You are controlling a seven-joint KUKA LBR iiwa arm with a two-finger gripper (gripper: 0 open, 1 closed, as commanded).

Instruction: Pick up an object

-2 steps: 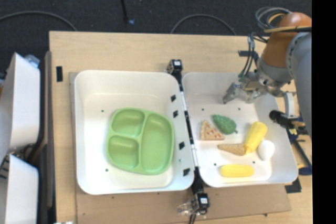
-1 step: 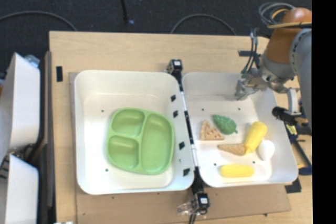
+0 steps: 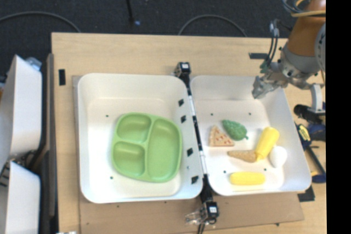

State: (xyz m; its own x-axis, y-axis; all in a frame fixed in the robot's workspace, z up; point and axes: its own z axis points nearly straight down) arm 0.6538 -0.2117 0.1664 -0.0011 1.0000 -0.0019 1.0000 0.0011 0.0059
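smooth yellow cylinder (image 3: 266,142) lies in right bin (image 3: 293,172); end effector (image 3: 262,87) grip cannot be told.

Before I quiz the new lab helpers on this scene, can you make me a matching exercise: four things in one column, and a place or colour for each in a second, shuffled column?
Things:
1. green divided plate
2. gripper
3. white egg
4. pizza slice

Places or colours:
A. above the right bin's far right corner
B. just left of the green leafy piece
C. lying in the left bin
D. beside the lower end of the slanted yellow piece, near the right bin's right wall

Pairs: 1-C, 2-A, 3-D, 4-B
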